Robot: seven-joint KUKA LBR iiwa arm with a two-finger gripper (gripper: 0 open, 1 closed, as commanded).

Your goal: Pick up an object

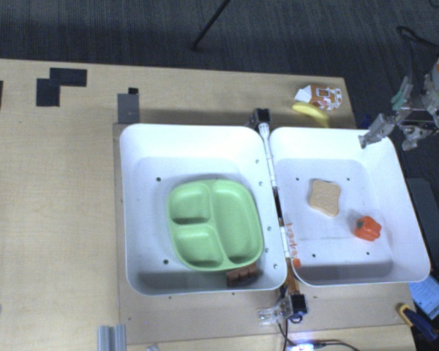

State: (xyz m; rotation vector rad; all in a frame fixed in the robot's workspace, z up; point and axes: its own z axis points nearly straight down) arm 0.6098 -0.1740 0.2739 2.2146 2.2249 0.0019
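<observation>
My hand [375,131] hangs at the far right corner of the right bin [395,196], just over its rim, with my wrist reaching in from the right edge. I cannot tell whether it is released or clenched; nothing shows between its tips.

The things I could pick lie in the right bin, below my hand and apart from it. A tan slice of bread [325,197] rests flat near the bin's middle, toward the left wall. An orange-red pepper-like piece [366,228] sits to its right and nearer the front, closer to the right wall. The two do not touch.

In the left bin [143,196] a green divided tray [215,224] with three compartments lies slightly turned, and a small brown thing [241,275] peeks out from under its front edge.

On the desk [51,218] behind the right bin lie a yellow banana-like toy [310,111] and a small white and orange packet [322,95]; its print is too small to read. Red marks on the strip between the bins are also unreadable.
</observation>
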